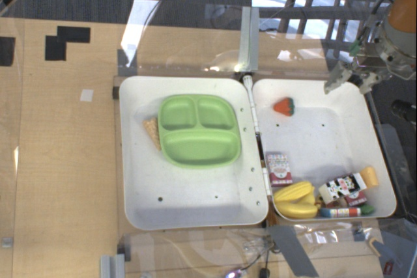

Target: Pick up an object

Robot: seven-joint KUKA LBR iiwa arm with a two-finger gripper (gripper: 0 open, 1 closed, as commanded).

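The right bin (326, 130) holds a red strawberry (283, 107) near its back left. Along its front lie a small red-and-white carton (279, 168), a yellow banana (296, 198), a black-and-white carton (342, 189), a small orange piece (369, 176) and a red-and-green marker (345, 211). My gripper (348, 80) hangs over the bin's back right corner, high above the floor of the bin. It is open, with nothing between its fingers. The strawberry lies well to its left.
A green divided plate (197, 130) sits in the left bin (140, 192), with a tan waffle-like piece (152, 132) at its left edge. A metal divider (255, 133) runs between the bins. A metal frame (313, 13) stands behind the right bin.
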